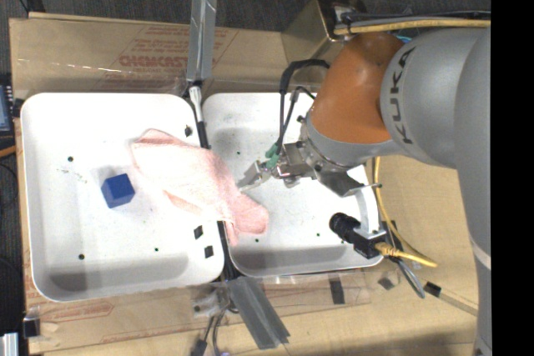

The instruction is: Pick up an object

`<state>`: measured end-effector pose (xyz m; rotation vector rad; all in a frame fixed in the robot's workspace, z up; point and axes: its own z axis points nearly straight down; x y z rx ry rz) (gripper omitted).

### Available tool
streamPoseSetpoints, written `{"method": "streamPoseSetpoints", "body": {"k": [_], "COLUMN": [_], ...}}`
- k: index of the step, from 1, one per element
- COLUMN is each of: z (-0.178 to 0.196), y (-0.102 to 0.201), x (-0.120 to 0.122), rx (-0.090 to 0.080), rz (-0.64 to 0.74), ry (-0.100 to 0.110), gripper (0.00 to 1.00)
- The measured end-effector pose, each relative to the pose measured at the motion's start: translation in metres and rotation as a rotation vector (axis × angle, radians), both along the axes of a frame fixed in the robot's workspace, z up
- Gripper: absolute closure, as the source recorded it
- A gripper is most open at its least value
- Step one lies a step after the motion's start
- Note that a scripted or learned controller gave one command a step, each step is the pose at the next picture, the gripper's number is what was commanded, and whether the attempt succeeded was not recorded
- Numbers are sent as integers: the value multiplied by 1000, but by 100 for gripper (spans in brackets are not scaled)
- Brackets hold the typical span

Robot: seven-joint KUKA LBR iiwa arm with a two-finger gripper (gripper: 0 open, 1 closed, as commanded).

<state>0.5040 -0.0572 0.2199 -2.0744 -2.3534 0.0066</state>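
The gripper (254, 175) is hanging over the right bin (317, 250), its fingers slightly apart and holding nothing, just beside the pink cloth (200, 179) that is lying across the wall between both bins. I judge it is approaching; next it is needing to lower onto the cloth and close.

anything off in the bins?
Yes: the pink cloth is draped over the divider between the left bin and right bin, lying partly in each. The blue cube sits normally in the left bin.
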Motion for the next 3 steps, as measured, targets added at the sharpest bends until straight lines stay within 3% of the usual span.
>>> {"method": "streamPoseSetpoints", "body": {"k": [1, 2, 3], "z": [-59, -129, -119], "y": [-38, -47, -47], "x": [3, 11, 11], "rx": [0, 2, 2], "rz": [-121, 1, 5], "ry": [1, -2, -1], "gripper": [0, 0, 100]}}
